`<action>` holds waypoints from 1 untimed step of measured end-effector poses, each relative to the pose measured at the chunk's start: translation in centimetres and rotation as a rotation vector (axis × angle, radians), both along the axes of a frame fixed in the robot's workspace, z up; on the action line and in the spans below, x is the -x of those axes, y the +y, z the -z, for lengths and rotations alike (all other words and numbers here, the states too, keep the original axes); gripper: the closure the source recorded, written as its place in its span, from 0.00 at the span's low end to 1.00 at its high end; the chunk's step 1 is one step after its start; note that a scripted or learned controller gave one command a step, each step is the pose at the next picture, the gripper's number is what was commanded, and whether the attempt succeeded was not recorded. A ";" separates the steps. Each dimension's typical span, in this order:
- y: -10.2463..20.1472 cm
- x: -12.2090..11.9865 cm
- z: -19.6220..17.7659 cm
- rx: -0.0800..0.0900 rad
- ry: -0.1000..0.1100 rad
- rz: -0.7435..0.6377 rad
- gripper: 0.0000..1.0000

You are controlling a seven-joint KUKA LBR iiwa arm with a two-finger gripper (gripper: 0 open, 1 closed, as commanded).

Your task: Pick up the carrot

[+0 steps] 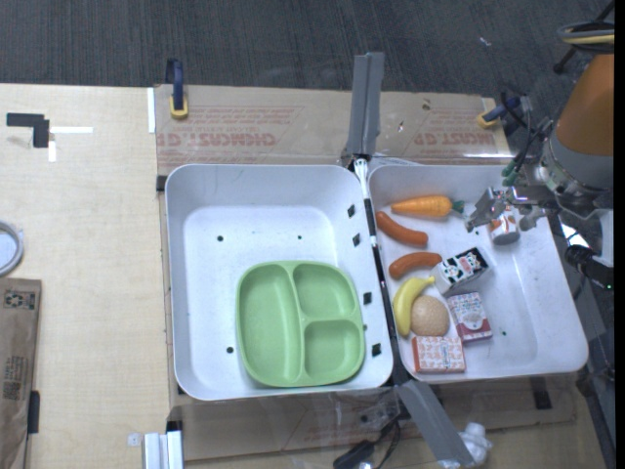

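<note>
The carrot (422,205) lay loose near the far edge of the right bin (547,360), apart from the sausages (402,229) beside it and so open to a grasp, while the arm (586,125) reached in from the right, its tool (500,213) poised close to the carrot's leafy end, whether its jaws stood apart or together I cannot tell.

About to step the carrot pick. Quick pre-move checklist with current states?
1. Carrot located, lying at the back of the right bin: ok.
2. Carrot top uncovered: ok.
3. Clearance: a sausage lies close in front of the carrot, apart from it: ok, tight.
4. Hand aligned over the carrot: not ok, it sits to the carrot's right, by a small can.
5. Hand ready to grasp: cannot tell.
6. Carrot lifted: not ok, it lies in the bin.
</note>
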State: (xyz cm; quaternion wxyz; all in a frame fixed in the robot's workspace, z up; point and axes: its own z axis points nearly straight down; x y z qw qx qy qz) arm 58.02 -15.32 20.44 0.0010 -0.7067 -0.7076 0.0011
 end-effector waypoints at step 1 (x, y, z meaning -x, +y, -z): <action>-0.1 -5.6 5.7 0.001 -0.002 -0.089 0.00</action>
